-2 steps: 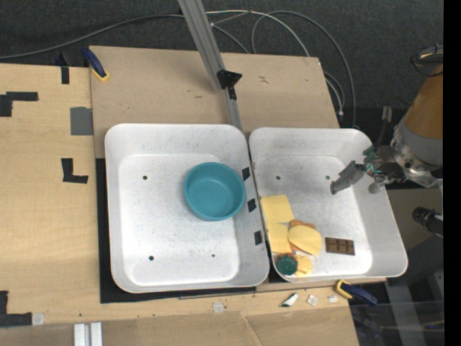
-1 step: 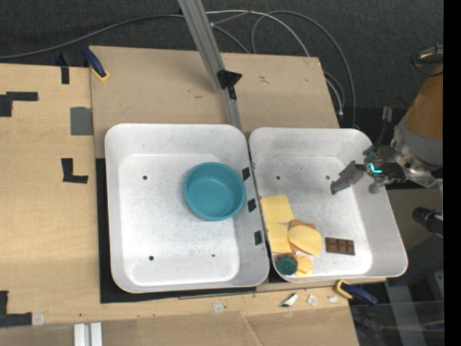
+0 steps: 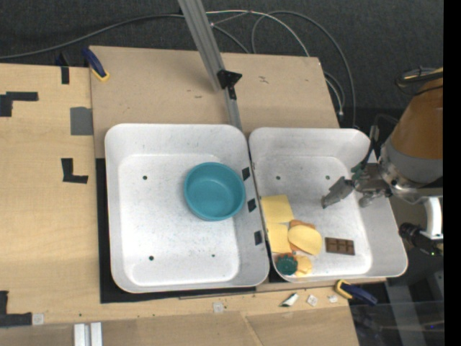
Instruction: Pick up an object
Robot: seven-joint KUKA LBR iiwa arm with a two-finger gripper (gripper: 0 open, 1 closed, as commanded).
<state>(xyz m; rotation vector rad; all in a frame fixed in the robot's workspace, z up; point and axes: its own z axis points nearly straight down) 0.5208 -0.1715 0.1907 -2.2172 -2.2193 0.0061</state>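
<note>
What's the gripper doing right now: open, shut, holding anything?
Gripper: over the right bin, above bare floor; nothing visible between its fingers. Open or shut cannot be told from this view.

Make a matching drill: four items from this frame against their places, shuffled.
Items:
1. round teal plastic bowl
2. small brown chocolate-like block
3. flat pale yellow square piece
4. gripper

Places:
A. over the right bin, its right side
B. left bin, right of centre
C. right bin, left side
D. right bin, near the front edge

Pairs: 1-B, 2-D, 3-C, 4-A
</note>
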